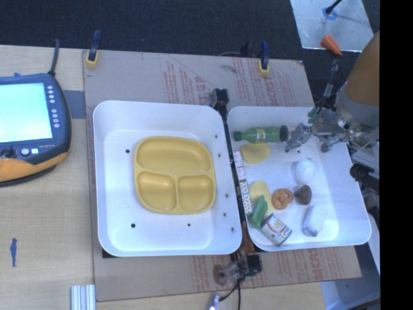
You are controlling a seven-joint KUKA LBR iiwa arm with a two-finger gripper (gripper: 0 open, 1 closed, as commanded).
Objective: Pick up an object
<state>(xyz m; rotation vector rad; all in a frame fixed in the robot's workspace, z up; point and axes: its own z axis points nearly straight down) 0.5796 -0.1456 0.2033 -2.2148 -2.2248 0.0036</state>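
White plastic surrounds our claw (308, 137), which hangs over the far part of the right bin (348, 234) with the arm (361, 76) reaching in from the right. We judge this to be the approach step: nothing is lifted yet, and no object sits between the fingers. They stand apart, one finger (295, 138) towards the bottle side and the other on the arm side, with bare bin floor showing in the gap.

Just beside the claw, on the side away from the arm, lies the green bottle (261, 134) on its side, its cap end nearly touching that finger. Below the claw, towards the near rim, rests a white egg-shaped thing (303, 170), and beyond it a brown lump (302, 194) and a pretzel (282, 198).

For the next move we would pick one target, centre the open fingers over it, and descend before closing; the rounded bottle could roll away if nudged.
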